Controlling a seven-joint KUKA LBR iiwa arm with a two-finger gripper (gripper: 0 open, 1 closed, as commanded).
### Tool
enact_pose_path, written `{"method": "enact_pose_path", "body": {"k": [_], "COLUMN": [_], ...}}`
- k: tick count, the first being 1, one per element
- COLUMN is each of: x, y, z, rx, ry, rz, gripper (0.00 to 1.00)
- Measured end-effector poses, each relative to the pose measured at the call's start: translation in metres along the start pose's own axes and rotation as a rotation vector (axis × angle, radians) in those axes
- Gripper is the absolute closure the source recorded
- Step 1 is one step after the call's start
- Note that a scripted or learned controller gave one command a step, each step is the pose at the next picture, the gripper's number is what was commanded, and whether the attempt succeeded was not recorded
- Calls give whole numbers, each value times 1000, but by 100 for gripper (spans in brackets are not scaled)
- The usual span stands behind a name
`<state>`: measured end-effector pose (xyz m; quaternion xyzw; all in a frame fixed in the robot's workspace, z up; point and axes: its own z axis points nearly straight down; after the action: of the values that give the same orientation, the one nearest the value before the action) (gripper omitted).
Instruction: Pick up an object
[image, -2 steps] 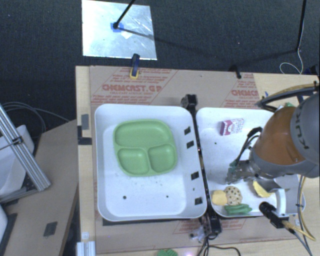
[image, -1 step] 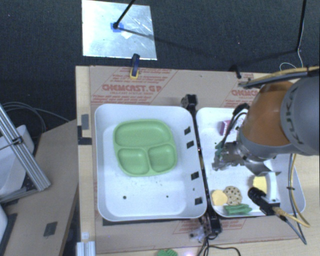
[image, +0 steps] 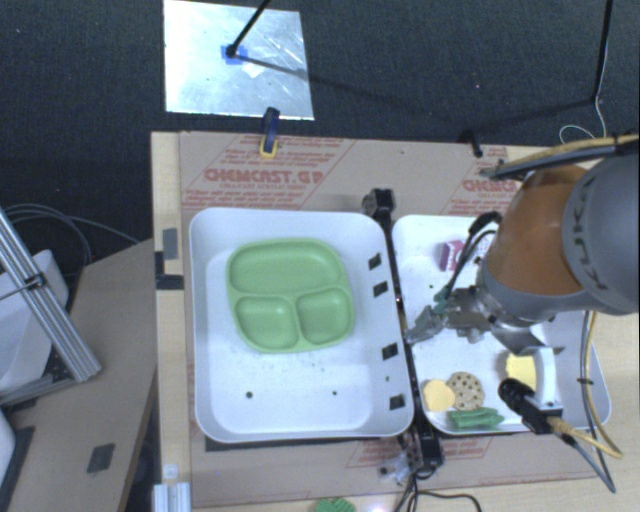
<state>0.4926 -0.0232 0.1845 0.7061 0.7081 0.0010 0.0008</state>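
Green plastic comes first as you scan from the left: a three-compartment tray (image: 290, 295) lies in the left bin (image: 215, 400), toward its 12 o'clock side, with nothing on it. Cross the divider and you reach the right bin (image: 420, 240), where the pickable things sit. A purple piece (image: 447, 255) lies near 11 o'clock, and along the 6 o'clock edge a yellow disc (image: 438, 396) touches a brown cookie (image: 464, 388), with a green strip (image: 474, 419) just below them and a yellow block (image: 520, 369) to their right. The gripper (image: 432, 322) hangs low at about 9 o'clock in that bin, close to the divider, and you cannot tell from this slant whether its fingers are spread or closed; nothing visible sits between them. Judge the pick as not yet made, so the whole grasp and lift remain. The arm (image: 560, 240) reaches in from 3 o'clock, its wrist bent down and leftward over the bin.
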Motion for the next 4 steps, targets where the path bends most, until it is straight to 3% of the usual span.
{"method": "enact_pose_path", "body": {"k": [1,2,3,4], "x": [-66,16,-71,12], "y": [-9,2,-8,-5], "z": [98,-5,35,-1], "rx": [10,-9,4,-3], "ry": [-3,1,-4,3], "rz": [9,-9,10,-10], "gripper": [0,0,0,0]}}
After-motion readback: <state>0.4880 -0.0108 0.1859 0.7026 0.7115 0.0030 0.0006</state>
